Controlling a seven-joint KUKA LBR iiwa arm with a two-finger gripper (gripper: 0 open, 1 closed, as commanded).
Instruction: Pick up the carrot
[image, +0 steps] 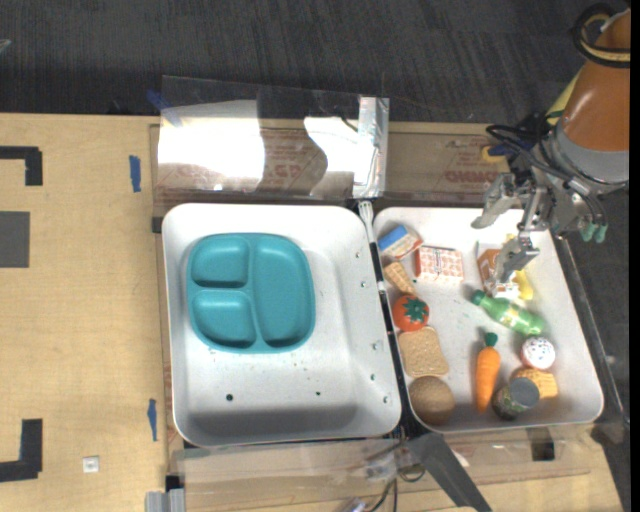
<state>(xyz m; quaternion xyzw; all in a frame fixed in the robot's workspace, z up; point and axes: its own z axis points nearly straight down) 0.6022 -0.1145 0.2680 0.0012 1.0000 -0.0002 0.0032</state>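
Camera view: the fingers (512, 262) hang over the right bin (585, 330), and whether they're spread or closed, I can't tell. Nothing is visibly held. They sit just above a green bottle (508, 313). The carrot (487, 372), smooth, orange and tapered, lies near the bin's front, well apart from them. In the left bin (340, 390) rests a glossy teal plate (251, 291).

I am finding no legible text: reddish printing on the brown cardboard strip (300, 160) behind my two bins is too blurred to read, as is the small red-and-white printed carton (440, 264).
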